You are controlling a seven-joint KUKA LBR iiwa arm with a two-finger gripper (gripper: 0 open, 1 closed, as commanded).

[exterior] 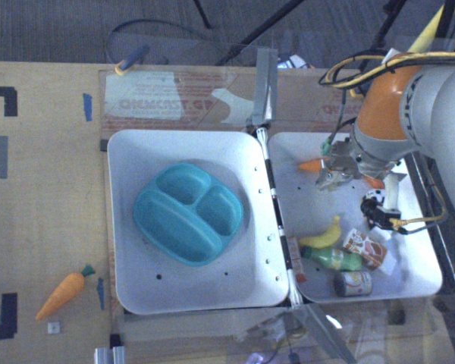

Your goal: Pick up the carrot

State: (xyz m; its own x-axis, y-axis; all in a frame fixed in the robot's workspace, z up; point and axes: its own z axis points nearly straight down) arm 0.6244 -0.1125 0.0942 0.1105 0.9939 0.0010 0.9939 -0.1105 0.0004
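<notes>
An orange carrot (311, 165) lies in the right bin (417, 279) near its back left. Only its left end shows clearly, and a second orange bit (374, 182) peeks out on the other side of the wrist. My gripper (332, 177) hangs right over the carrot's middle and hides it, so I cannot tell whether it touches the carrot. Another toy carrot (61, 294), with a green top, lies on the bench outside the bins at the front left.
The left bin (129, 154) holds a teal divided plate (188, 212). In the front half of the right bin lie a banana (324, 236), a green bottle (335, 259), a can (353, 283) and a red-and-white carton (365, 249). Cables loop behind the arm.
</notes>
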